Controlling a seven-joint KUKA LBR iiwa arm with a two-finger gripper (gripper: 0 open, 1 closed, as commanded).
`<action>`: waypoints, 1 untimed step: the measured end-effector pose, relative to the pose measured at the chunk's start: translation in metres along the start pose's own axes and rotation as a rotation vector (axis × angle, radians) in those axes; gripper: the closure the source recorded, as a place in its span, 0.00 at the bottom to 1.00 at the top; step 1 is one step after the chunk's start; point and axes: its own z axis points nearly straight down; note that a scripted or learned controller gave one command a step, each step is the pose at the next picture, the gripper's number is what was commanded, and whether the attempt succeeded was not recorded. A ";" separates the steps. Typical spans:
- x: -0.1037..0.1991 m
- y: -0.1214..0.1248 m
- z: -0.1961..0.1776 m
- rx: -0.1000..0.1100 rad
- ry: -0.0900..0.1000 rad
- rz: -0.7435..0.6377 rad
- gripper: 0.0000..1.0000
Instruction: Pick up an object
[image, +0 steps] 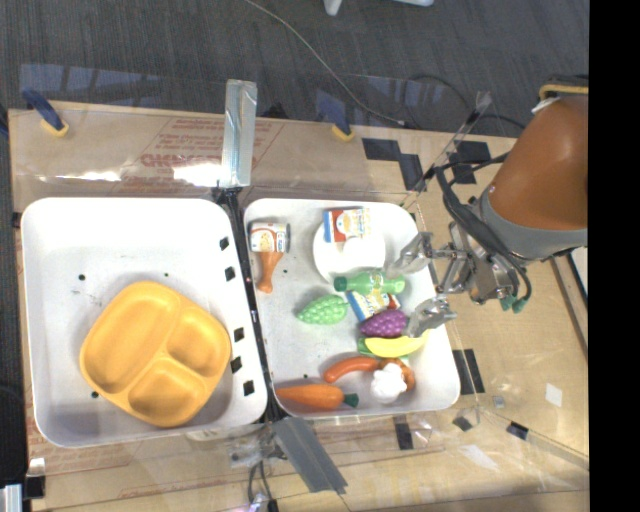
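I see the hand (425, 285) over the right rim of the right white plastic bin (290, 360), its two metal fingers (410, 255) spread wide with nothing between them. Nearest to it lies the smooth yellow toy banana (393, 346), long axis roughly left-right, tips curling up, just below the lower finger. Touching the banana from above is a knobbly purple grape bunch (384, 322), and above that a green bottle (368, 284) lying on its side, cap end pointing left. Further down the bin: a glossy orange carrot (312, 397), lengthwise left-right, green stub to the right. A bumpy green grape cluster (322, 310) sits mid-bin. The left white bin (60, 240) holds a yellow sectioned plastic tray (155, 352). Both bins rest on the worktop (520, 380).
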 end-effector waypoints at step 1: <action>-0.050 -0.026 0.150 -0.005 0.010 -0.075 0.00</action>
